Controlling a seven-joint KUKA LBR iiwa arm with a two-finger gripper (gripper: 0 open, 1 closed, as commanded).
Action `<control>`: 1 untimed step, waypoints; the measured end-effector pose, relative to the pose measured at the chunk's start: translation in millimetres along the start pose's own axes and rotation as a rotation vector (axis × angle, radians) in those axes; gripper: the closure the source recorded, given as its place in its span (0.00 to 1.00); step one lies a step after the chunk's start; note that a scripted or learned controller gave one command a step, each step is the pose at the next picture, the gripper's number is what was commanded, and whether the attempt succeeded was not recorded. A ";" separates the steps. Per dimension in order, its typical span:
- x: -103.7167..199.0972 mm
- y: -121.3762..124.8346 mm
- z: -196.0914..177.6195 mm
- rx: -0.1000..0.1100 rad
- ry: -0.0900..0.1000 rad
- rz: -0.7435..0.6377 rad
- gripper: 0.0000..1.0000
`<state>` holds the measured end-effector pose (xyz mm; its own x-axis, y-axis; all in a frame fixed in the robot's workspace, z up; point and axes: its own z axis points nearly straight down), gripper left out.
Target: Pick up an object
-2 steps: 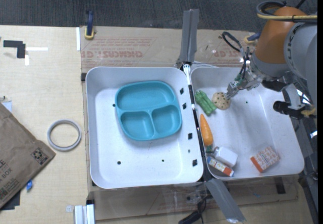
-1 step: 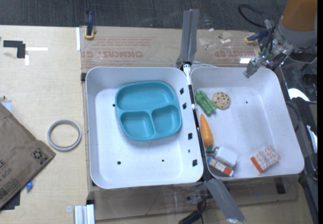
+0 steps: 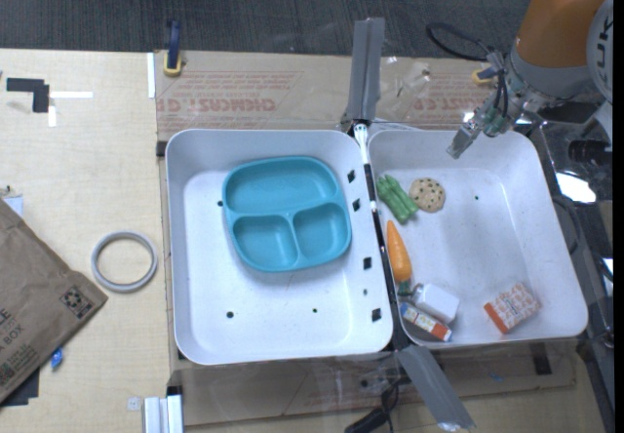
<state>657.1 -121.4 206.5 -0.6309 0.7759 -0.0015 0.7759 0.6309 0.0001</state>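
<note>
Above the far right corner of the right bin [image 3: 546, 226], the hand [image 3: 466, 140] hangs at the end of the grey and orange arm [image 3: 561, 17], clear of every object; whether it is open or closed cannot be told at this scale, and nothing is seen in it. Nearest below it lies a cookie [image 3: 427, 193], flat and round, probably a light, rigid toy, best pinched across its edge. Just beside the cookie, a green vegetable piece [image 3: 395, 197] rests against the bin's left wall, which leaves little room for a grip on that side. Further toward the near edge lies an orange carrot [image 3: 398, 253], tapered and likely smooth, so a grasp across its thicker middle seems safest. At the near left corner, a white block [image 3: 437, 301] and a small tube [image 3: 425, 322] crowd together, touching, and would be awkward to separate. Well apart, a red and white packet [image 3: 512, 307] lies alone on open floor; it looks light and slightly crushable, and offers the clearest approach. Beyond the divider, the left bin [image 3: 195, 304] carries a blue compartment tray [image 3: 287, 213]. On the table, a tape ring [image 3: 124, 259] lies beside a cardboard box [image 3: 34, 299].
</note>
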 end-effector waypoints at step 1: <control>87.6 -42.5 15.2 0.002 0.002 0.300 1.00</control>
<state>568.9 -80.2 191.2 -0.3737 0.9276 -0.0002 0.9276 0.3737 -0.0014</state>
